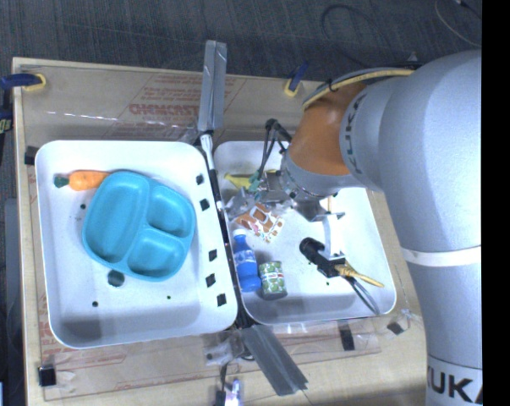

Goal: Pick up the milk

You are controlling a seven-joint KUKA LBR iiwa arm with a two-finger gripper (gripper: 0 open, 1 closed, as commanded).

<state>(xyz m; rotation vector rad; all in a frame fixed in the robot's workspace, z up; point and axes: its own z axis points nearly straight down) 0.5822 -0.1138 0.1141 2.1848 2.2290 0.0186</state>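
In the right bin point(366, 227), centre the gripper point(271, 194), grip state impossible to tell, over the likely milk carton point(263, 220), clear of the blue bottle point(244, 260)

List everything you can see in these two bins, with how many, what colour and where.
left bin: 1, white, on the view's left
right bin: 1, white, beside it
tray: 1, blue, middle of left bin
carrot: 1, orange, left bin's far left corner
milk: 1, white with orange print, right bin, below the tool
bottle: 1, blue, right bin, by the divider
can: 1, green, right of the bottle
yellow item: 1, right bin's far left, too small to identify
arm: 1, grey with orange band, reaching over right bin
tool: 1, under the wrist, mostly hidden
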